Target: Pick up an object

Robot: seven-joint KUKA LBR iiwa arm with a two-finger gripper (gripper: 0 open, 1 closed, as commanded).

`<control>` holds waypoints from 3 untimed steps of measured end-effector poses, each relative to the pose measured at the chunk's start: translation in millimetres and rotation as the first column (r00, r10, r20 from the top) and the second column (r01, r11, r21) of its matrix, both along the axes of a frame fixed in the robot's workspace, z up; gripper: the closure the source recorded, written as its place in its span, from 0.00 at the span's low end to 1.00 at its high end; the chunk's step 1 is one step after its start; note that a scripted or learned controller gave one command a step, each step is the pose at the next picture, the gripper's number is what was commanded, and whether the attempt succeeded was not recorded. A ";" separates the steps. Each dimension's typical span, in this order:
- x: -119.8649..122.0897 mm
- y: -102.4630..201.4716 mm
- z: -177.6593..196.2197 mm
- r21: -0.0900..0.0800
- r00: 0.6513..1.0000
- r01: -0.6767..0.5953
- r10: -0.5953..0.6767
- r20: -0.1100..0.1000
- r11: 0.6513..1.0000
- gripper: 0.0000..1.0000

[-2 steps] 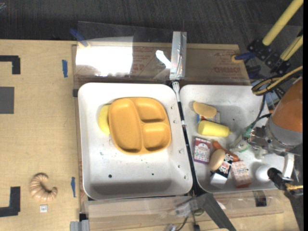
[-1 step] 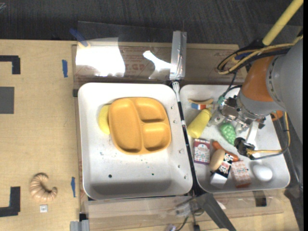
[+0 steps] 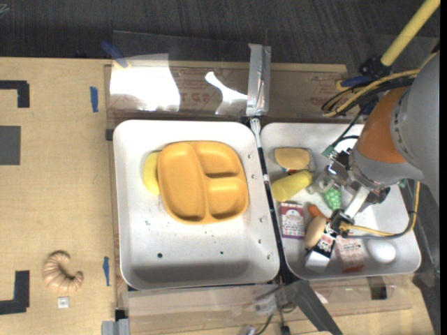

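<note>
- On the worktop (image 3: 56,152), two shallow white bins sit side by side: left bin (image 3: 133,250) and right bin (image 3: 408,257), touching along a central divider.
- Left bin contents, count 2: one orange compartment tray (image 3: 202,180) with three sections, lying flat toward the far half; one yellow disc (image 3: 149,172) partly hidden under the tray's left edge.
- Right bin contents, small items crowded into its left and near part:
  - one tan bread-like piece (image 3: 292,158) near the far left corner;
  - one yellow banana-shaped piece (image 3: 290,185) just in front of it, touching or nearly so;
  - one small red-and-white packet (image 3: 291,220) by the divider;
  - one green item (image 3: 333,198), partly covered by the arm;
  - one second reddish packet (image 3: 351,252) near the front wall;
  - one white rounded item (image 3: 383,251) beside that packet.
- Arm (image 3: 391,135) reaches in from the right, orange band visible, wrist over the right bin.
- End effector (image 3: 327,237) is low among the items, over a brown-and-black object (image 3: 318,230) next to the red-and-white packet. Finger state: cannot tell; nothing visibly held between them.
- Outside the bins, count 1: a tan curled object (image 3: 63,271) on the worktop at lower left, well apart from both bins.
- Blue tape marks (image 3: 93,98) on the worktop left of the left bin.
</note>
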State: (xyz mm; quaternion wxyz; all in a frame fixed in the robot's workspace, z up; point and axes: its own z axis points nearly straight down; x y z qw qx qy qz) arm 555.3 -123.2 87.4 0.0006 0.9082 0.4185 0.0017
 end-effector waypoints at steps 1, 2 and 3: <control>12.1 25.3 -0.1 -0.004 0.988 0.152 -0.152 0.001 0.988 0.00; 13.3 26.2 11.1 -0.004 0.989 0.150 -0.150 0.003 0.989 1.00; -58.8 95.1 99.0 0.004 0.999 0.045 -0.045 -0.003 0.999 1.00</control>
